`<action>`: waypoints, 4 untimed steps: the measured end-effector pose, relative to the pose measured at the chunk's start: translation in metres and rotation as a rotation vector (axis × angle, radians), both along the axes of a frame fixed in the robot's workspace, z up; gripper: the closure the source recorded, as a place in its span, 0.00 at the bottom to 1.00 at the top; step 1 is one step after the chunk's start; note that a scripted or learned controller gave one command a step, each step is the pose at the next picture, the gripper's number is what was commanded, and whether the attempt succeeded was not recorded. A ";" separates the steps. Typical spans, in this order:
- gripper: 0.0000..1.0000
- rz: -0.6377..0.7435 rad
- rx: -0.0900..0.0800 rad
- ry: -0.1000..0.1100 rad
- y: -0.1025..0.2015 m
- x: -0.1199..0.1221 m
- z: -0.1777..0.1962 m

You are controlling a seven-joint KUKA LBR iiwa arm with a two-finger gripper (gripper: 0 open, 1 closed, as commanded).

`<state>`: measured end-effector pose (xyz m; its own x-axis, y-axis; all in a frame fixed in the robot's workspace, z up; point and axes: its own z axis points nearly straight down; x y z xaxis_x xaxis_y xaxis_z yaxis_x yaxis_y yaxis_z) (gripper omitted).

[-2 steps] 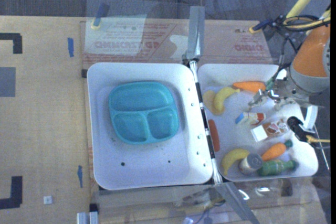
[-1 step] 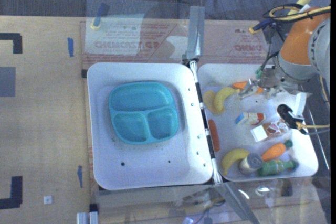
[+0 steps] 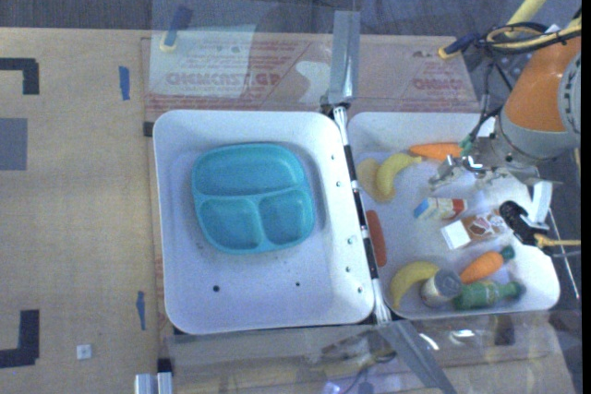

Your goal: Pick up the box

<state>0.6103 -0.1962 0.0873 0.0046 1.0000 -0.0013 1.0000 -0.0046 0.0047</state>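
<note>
The box (image 3: 472,229) is small and white with a brown and red picture. It lies flat in the right bin (image 3: 406,138), towards that bin's right side. My gripper (image 3: 456,174) hangs over the same bin, up and to the left of the box and apart from it. Its metal fingers stand open with nothing between them. Just below the gripper lies a small white, red and blue packet (image 3: 441,208).
The right bin also holds two bananas (image 3: 392,173) (image 3: 412,278), two carrots (image 3: 436,149) (image 3: 484,267), a red stick (image 3: 375,237), a green bottle (image 3: 487,292) and a grey jar (image 3: 440,287). A blue divided plate (image 3: 254,197) sits in the left bin (image 3: 175,281).
</note>
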 end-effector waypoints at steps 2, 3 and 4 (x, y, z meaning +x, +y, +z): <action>0.00 0.000 -0.004 -0.006 -0.001 0.002 0.012; 0.00 -0.009 -0.001 -0.002 0.022 0.012 0.000; 0.00 -0.038 0.001 -0.001 0.013 0.001 0.000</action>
